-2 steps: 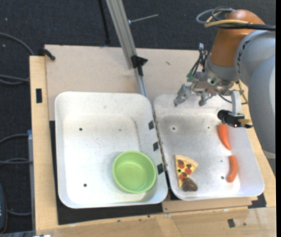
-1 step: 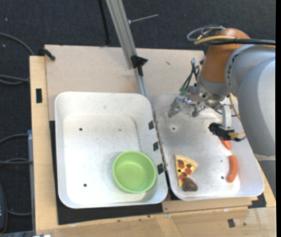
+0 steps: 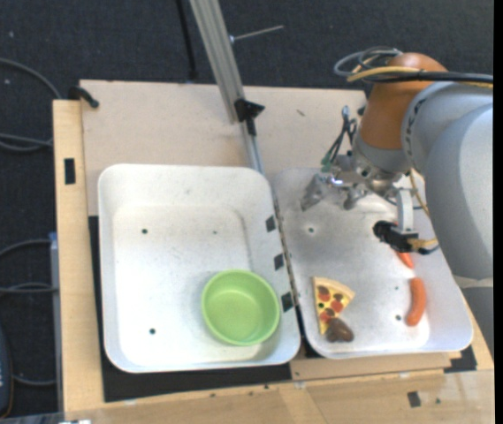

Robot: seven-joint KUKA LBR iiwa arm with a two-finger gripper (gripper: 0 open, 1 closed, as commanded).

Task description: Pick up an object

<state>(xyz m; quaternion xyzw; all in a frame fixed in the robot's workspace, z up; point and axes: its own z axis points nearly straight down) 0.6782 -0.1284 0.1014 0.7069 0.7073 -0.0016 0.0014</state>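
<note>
**Toy food sat untouched in right bin as robot arm hovered over far corner**

Objects for picking lay at the near end of the right bin (image 3: 357, 347): a toy pizza slice (image 3: 331, 299) with a dark brown lump (image 3: 339, 330) touching its near tip, and an orange sausage-shaped piece (image 3: 416, 302) close to the right rim. A smaller orange-red piece (image 3: 406, 259) lay just beyond the sausage, partly under a black part of the arm's tooling.

The jaws (image 3: 332, 192) hung over the far left part of the right bin, well apart from the pizza slice and the sausage. Two metallic fingers pointed down and to the left with a gap visible between them, and nothing was seen in that gap; the bin floor beneath them was bare white. How wide the fingers stood could not be judged with confidence from this slant.

Above the jaws, the wrist carried a tangle of thin cables and the orange band (image 3: 388, 117), with the grey arm (image 3: 459, 175) filling the right side of the view.

In the left bin (image 3: 145, 201), a green bowl (image 3: 240, 306) stood upright near the front right corner. Both bins rested side by side on the tan counter (image 3: 154, 117). A slanted aluminium rail (image 3: 220, 51) rose from the counter behind the bins.
</note>
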